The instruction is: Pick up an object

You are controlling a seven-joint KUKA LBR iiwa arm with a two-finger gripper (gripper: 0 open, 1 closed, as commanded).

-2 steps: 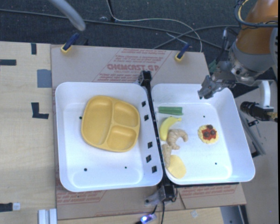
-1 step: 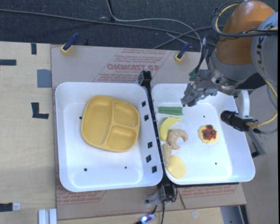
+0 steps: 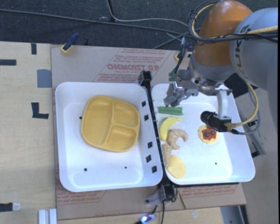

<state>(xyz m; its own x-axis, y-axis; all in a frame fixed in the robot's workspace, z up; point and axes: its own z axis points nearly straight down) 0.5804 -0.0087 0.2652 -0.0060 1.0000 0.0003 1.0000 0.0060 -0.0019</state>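
The arm [image 3: 242, 36] runs off the right edge; it hides the right bin's [image 3: 233, 169] far corner.

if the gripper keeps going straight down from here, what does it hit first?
Probably the green piece just under the gripper; the banana lies beyond it. Height above is unclear.

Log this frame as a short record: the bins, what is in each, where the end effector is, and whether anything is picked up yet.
left bin: holds a yellow divided plate
right bin: green stick, banana, croissant, yellow slice along its left side; small pizza further right
end effector: over the far left corner of the right bin, just above the green stick
fingers: open or shut cannot be told
held item: none visible between the fingers
task status: no item seen lifted
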